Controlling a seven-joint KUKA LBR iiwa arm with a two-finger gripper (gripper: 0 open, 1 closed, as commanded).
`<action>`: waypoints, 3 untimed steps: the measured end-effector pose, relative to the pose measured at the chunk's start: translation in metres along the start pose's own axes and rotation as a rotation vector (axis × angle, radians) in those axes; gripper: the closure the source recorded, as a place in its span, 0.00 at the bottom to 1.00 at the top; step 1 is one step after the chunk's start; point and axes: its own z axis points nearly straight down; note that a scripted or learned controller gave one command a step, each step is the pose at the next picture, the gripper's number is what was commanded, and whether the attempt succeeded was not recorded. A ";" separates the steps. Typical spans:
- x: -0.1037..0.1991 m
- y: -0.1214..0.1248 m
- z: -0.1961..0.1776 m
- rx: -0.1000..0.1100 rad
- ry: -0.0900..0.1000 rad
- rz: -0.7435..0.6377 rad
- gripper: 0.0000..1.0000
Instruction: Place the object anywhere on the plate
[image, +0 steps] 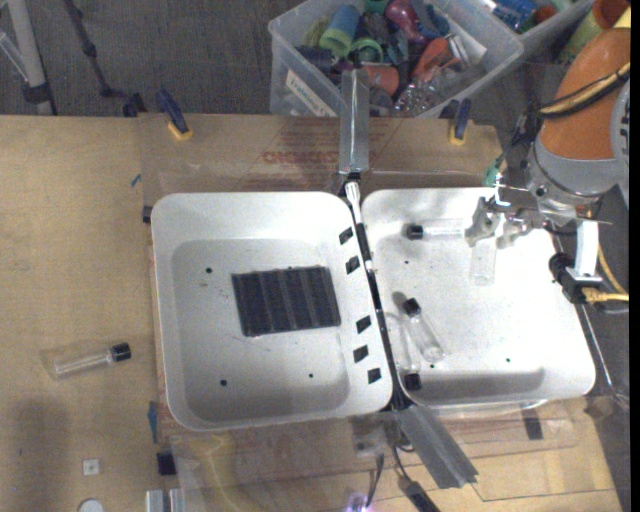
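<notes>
A dark ribbed plate (287, 300) lies flat in the left bin, near its middle. Clear vials with black caps lie on their sides in the right bin — one (420, 329) by the divider, one (436, 231) near the far wall.

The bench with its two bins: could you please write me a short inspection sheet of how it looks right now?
Surface: wooden bench bearing left bin and right bin.
Job's things: dark ribbed plate lying flat in the left bin; clear vials in the right bin.
Clutter: another vial on the bench, left of the bins.
Grippers: gripper over the right bin's far side.
Cables: yellow-tipped cable at the right bin's edge.
Surroundings: tub of coloured items behind the bins.
</notes>
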 end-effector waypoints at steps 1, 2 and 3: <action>0.068 0.041 0.039 -0.001 -0.001 -0.023 1.00; 0.132 0.022 0.039 0.003 -0.001 0.317 1.00; 0.216 0.018 0.004 0.000 -0.001 0.227 1.00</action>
